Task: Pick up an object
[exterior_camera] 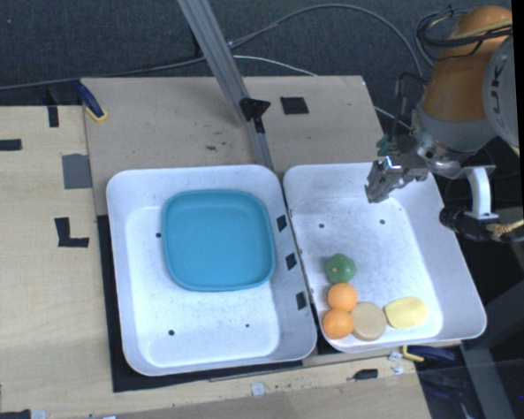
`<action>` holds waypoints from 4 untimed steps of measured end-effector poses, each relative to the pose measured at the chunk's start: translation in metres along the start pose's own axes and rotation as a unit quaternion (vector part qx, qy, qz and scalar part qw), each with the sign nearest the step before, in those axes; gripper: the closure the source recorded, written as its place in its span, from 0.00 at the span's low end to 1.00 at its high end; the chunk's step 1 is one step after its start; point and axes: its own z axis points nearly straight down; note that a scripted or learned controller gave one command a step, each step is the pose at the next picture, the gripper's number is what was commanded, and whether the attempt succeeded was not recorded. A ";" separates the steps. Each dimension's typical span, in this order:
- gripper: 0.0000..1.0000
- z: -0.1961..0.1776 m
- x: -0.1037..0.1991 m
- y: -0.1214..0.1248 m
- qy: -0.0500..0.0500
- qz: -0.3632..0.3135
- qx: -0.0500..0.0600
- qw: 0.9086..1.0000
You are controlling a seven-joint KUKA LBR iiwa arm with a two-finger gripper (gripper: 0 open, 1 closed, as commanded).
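Note:
In the right bin (441, 237), near its front, lie a green round fruit (340, 268), two orange fruits (342, 296) (337, 323), a tan round piece (369, 321) and a yellow piece (405, 311). My gripper (382, 186) hangs over the far right part of that bin, well behind the pile. Nothing shows between its fingers.
The left bin (138, 283) holds a square blue plate (218, 239). A grey metal pole (227, 69) slants down to the gap between the bins. Cables run behind the bench at the top right. Bare bin floor lies between the gripper and the pile.

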 end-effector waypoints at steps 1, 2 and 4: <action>1.00 -0.003 0.000 0.000 0.000 0.000 0.002 1.000; 1.00 -0.006 0.044 -0.007 0.001 -0.002 0.002 1.000; 1.00 -0.002 0.155 -0.030 0.001 -0.002 0.003 1.000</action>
